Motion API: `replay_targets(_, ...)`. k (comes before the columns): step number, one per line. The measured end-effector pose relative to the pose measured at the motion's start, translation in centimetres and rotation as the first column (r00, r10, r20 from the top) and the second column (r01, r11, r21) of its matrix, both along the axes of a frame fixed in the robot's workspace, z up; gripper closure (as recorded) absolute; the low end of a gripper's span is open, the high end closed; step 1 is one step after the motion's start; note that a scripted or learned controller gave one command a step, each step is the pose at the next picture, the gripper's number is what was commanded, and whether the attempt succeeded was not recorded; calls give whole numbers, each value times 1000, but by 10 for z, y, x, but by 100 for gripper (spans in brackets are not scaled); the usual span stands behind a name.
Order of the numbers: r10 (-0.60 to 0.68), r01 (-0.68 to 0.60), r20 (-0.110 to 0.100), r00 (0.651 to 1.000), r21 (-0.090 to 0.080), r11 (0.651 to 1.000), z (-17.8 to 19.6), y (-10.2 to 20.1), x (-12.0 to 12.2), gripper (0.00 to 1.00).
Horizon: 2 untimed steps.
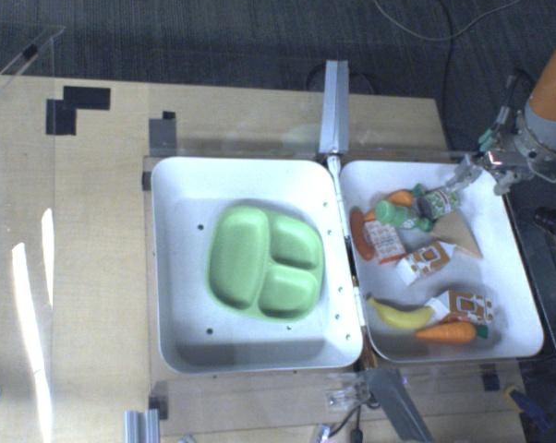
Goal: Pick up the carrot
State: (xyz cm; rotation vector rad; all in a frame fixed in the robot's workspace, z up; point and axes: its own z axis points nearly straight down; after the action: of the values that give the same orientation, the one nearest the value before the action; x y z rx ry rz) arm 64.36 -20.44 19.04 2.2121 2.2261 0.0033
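Observation:
The carrot [445, 332], orange with a green stub, lies on its side near the front edge of the right bin [527, 335], just right of a yellow banana [403, 315]. A second small orange piece [403, 197] sits at the back of that bin beside a green bottle [415, 209]. My gripper [483, 175] hangs over the bin's far right corner, well behind the carrot. Its fingers stand apart with nothing between them.
The right bin also holds a red and white packet [380, 239], a tan wedge [461, 235], a small carton [427, 259] and a printed box [470, 305] touching the carrot. In the left bin [176, 330] lies a green divided plate [266, 262].

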Motion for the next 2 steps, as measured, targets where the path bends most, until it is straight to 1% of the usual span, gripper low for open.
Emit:
replay_targets(1, 353, -353, 3, 935, -4, 935, -24, 1, 28, 0)
replay_targets(2, 325, -325, 2, 946, -3, 946, -53, 1, 28, 0)
